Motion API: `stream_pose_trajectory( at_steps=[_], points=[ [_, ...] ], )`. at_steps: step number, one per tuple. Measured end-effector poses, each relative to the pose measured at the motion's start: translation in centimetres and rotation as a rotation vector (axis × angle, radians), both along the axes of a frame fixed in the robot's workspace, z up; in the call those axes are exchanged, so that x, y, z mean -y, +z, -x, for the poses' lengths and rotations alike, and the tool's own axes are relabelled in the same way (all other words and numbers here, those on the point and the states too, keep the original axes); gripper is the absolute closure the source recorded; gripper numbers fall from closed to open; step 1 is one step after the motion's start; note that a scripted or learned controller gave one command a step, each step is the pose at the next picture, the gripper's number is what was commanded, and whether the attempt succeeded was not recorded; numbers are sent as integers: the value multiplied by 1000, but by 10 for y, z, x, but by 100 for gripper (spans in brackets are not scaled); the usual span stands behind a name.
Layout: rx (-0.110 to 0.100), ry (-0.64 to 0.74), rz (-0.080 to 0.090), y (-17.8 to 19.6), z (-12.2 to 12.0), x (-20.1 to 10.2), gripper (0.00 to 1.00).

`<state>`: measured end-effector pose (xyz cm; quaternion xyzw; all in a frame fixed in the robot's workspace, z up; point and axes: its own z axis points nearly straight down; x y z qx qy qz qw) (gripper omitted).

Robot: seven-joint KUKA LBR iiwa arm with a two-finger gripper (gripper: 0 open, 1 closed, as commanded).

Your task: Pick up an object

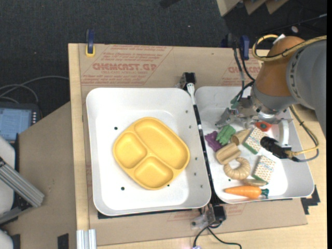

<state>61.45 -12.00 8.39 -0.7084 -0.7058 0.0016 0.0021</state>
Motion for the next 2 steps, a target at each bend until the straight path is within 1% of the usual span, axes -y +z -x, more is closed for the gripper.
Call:
stream_pose_trajectory(
  at_steps=[1,2],
  points=[
    [0,2,-1,1,80,-24,0],
    [8,1,1,11,77,-23,100]
  ],
)
